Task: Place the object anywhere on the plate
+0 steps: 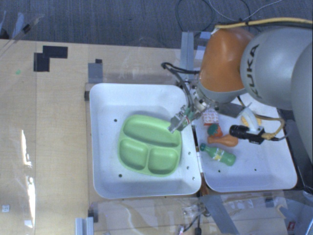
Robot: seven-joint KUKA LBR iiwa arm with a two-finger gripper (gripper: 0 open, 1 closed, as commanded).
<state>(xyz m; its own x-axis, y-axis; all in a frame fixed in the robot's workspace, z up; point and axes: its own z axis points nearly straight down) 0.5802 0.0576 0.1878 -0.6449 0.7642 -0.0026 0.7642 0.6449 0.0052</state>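
A light green plate (149, 144) with three compartments lies in the left white bin (105, 180). My gripper (178, 122) hangs over the plate's upper right rim, at the end of the grey arm with its orange band (222, 60). Nothing held shows clearly at its tip. In the right bin (259, 177) lie several small objects: a green bottle (218, 154), an orange carrot-like piece (224, 141), a small red and green piece (213, 129), a red and white item (210, 116) and a black cylinder (244, 132).
The ridge where the two bins meet (197, 151) runs just right of the plate. A yellow and white item (249, 119) lies beneath the arm. Cables (215, 4) loop behind the bins. The tan bench (44, 131) stretches to the left.
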